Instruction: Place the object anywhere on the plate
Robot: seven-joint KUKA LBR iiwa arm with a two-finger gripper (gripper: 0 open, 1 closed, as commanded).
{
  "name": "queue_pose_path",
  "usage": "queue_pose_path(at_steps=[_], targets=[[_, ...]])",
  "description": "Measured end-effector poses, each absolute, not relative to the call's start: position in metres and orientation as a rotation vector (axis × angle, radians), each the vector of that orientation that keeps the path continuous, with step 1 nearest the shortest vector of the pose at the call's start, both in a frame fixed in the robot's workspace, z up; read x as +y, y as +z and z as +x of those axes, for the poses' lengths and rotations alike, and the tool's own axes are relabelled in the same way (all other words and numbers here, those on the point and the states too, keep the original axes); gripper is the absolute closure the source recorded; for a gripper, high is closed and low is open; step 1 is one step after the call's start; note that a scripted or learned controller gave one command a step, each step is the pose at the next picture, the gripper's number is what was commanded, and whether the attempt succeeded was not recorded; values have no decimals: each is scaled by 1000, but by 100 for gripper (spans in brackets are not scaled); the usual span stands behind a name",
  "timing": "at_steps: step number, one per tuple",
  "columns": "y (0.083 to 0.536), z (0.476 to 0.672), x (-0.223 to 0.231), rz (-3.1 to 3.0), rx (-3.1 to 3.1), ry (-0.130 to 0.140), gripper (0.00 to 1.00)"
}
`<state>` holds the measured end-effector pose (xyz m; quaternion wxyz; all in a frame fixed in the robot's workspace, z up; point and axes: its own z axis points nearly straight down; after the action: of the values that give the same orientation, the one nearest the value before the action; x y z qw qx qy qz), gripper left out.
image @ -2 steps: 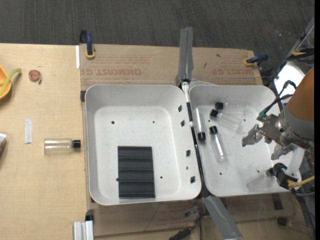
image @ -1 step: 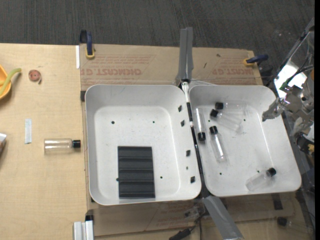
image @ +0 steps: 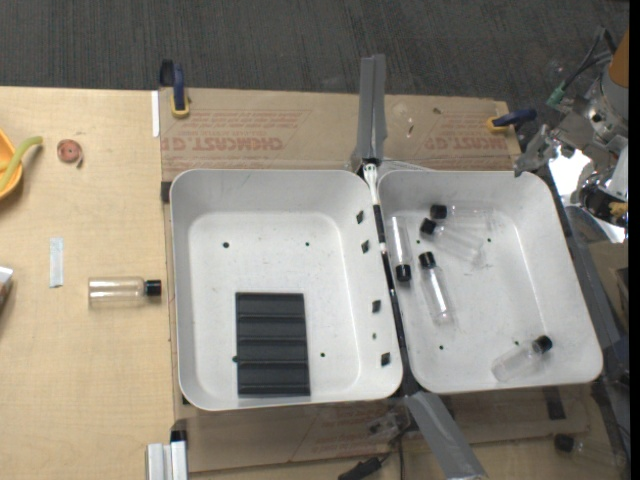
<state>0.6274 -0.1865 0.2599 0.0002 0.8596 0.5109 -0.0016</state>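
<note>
Camera view | cardboard point(image: 300, 133) print upside-down, unreadable | vials point(image: 435, 293) unlabelled

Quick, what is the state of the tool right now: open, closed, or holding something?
Tool: cannot be told; it sits at the right bin's upper right edge, too cluttered to read.

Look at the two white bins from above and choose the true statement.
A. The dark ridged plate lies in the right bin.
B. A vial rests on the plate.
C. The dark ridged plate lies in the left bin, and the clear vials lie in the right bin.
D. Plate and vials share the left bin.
C: the dark ridged plate lies in the left bin, and the clear vials lie in the right bin.
</note>
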Motion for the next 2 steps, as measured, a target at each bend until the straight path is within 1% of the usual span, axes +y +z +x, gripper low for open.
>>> queue_pose_path(at_steps=[1, 2], targets=[[361, 650, -215, 2577, 1797, -5, 0], [439, 659, -109, 2732, 1551, -5, 0]])
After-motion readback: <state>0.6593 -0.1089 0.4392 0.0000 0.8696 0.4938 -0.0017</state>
